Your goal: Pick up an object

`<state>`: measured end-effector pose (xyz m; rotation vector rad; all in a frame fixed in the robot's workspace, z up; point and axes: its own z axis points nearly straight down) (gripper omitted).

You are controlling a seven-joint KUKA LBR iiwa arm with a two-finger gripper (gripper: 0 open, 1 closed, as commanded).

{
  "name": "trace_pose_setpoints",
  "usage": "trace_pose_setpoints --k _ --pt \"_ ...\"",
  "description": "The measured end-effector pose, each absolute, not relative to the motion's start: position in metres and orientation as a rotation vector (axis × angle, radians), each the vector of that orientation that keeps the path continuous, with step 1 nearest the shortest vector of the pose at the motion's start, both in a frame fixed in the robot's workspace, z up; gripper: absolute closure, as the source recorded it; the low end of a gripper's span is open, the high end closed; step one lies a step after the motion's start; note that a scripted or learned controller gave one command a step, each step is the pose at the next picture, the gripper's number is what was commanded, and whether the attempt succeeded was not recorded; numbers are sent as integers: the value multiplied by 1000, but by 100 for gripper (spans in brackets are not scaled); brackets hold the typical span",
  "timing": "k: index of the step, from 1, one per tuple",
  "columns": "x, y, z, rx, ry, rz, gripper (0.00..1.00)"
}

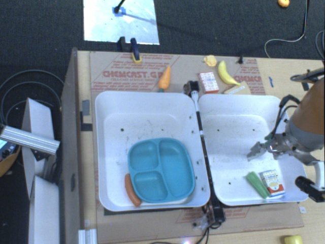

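Observation:
In the right bin (233, 118), a green stick-shaped object (257, 184) lies near the front wall. A small white and orange carton (272, 183) rests against its right side. My gripper (255, 152) hangs low over the right bin, just above and behind these two objects, pointing left. Nothing shows in its grasp. The left bin (117, 116) holds a blue divided plate (161, 169). An orange sausage-shaped piece (132, 189) lies at the plate's front left.
Behind the bins, on the cardboard, lie a carrot (164, 78), a small box (208, 82) and a banana (226, 74). A blue clamp (133, 47) stands at the back edge. The arm's orange band (307, 118) rises over the right bin's right side.

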<state>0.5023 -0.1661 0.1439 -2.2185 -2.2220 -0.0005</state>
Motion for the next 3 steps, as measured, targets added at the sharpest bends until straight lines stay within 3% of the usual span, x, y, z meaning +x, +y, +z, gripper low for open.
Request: trace_pose_setpoints --k 1,2,3 --pt "506 -168 153 -2222 -2226 -4 100" --pt "599 -159 216 -2220 -2242 -13 100" --pt "594 -161 211 -2219 -2228 -2 0"
